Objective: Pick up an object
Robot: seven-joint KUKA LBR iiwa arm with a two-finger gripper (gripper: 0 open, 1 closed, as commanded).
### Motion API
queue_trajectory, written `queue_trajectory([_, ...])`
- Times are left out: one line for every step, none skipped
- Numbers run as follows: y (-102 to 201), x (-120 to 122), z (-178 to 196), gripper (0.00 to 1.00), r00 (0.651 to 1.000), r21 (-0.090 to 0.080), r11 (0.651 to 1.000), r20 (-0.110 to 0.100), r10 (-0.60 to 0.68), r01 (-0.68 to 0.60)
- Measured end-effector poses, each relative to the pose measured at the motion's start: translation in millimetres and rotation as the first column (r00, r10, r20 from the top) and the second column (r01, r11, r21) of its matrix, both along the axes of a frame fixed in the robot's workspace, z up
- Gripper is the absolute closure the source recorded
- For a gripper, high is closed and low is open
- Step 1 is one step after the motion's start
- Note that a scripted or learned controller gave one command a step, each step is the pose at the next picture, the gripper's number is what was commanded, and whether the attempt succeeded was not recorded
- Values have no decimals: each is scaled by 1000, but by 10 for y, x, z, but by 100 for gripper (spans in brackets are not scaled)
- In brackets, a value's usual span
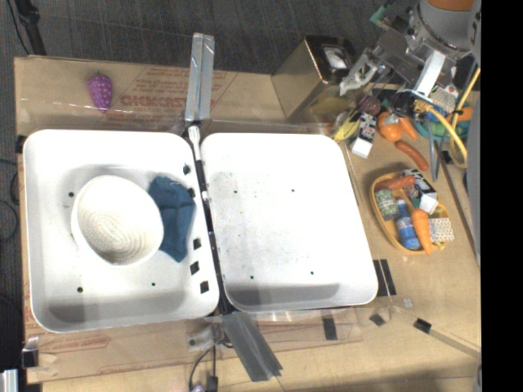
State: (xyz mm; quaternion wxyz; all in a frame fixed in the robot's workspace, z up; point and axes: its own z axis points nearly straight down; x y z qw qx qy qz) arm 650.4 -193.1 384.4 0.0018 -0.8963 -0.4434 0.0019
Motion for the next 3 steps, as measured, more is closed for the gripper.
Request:
queue_trajectory([-70, 35, 568, 0, 978, -2, 978, 2, -210, 210])
queue_trajectory([-58, -186, 248, 0, 1000, 1, 1000, -2, 7, -7])
queue_trajectory([20, 49, 573, 0, 944, -2, 944, 3, -330, 330])
